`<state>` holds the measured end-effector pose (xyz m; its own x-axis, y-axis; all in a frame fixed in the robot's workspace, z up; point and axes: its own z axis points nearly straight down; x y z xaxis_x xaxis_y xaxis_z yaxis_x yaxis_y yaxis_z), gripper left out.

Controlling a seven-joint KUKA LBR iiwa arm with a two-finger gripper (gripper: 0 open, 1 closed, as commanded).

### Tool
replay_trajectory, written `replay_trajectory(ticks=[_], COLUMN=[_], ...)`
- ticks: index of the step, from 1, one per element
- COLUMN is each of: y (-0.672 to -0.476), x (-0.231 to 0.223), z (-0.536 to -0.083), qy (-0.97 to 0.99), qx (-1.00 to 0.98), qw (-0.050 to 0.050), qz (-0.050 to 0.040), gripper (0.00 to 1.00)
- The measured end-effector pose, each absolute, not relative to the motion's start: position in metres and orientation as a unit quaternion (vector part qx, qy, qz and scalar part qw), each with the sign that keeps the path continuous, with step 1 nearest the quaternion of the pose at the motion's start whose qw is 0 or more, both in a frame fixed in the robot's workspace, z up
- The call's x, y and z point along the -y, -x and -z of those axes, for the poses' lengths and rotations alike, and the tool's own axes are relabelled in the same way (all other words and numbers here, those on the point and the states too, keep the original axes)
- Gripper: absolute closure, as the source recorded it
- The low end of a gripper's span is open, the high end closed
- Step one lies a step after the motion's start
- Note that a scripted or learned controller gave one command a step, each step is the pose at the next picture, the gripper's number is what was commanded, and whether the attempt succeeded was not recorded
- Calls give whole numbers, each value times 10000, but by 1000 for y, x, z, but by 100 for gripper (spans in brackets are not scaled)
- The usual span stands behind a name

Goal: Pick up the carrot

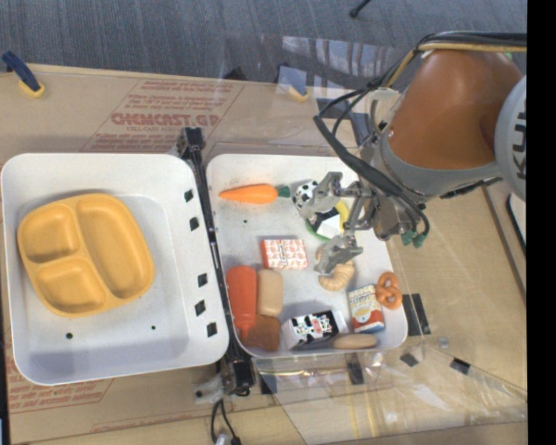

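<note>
The carrot (248, 193), orange with a green stub, lies flat near the far left corner of the right bin (224, 248). My gripper (334, 220) hangs over the bin's right half, about a hand's width right of the carrot and apart from it. Its two fingers (329, 188) stand spread, so it is open. A small black-and-white toy (304, 193) and a green-yellow item (326, 222) lie under and between them, not gripped. The grey arm with its orange band (445, 100) reaches in from the right.
The right bin also holds a red-and-white box (284, 253), a red sausage (242, 295), a tan bread piece (270, 293), a black-and-white carton (313, 326), a small milk carton (366, 306) and a pretzel (387, 290). A yellow divided plate (83, 251) sits in the left bin (28, 350).
</note>
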<state>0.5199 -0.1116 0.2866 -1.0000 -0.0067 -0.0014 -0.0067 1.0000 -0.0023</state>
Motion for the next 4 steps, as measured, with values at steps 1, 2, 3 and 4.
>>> replay_trajectory(ticks=[1,2,3,4], y=[-589,-615,-635,-640], x=[171,118,102,101], z=[-214,-99,-93,-92], qy=[-849,-2038,-3650,-4709], qx=[-9964,-9790,-9308,-8819], qw=[-7,-29,-140,-211], qz=[3,-6,87,64], gripper=[0,0,0,0])
